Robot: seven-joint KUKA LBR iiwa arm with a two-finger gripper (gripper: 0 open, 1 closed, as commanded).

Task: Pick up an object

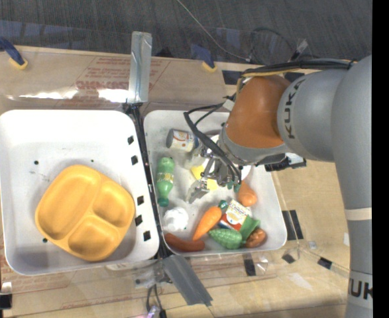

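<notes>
My gripper [206, 181] hangs low over the middle of the right bin [274, 207], below the orange wrist band. A small yellow item [199, 171] lies right against it, partly hidden by it. Left of the gripper lies a green bottle [164, 177]. Below it, an orange carrot [207, 222] rests at a slant beside a white lump [176, 218]. A small can [179, 138] lies on its side near the bin's far edge. Nothing is seen lifted off the bin floor.
Along the right bin's near edge lie a brown sausage [184, 244], a green vegetable [227, 238], a red-and-white packet [236, 212] and an orange piece [247, 194]. The left bin [15, 177] holds a yellow divided plate [85, 211]. Cables run by the arm.
</notes>
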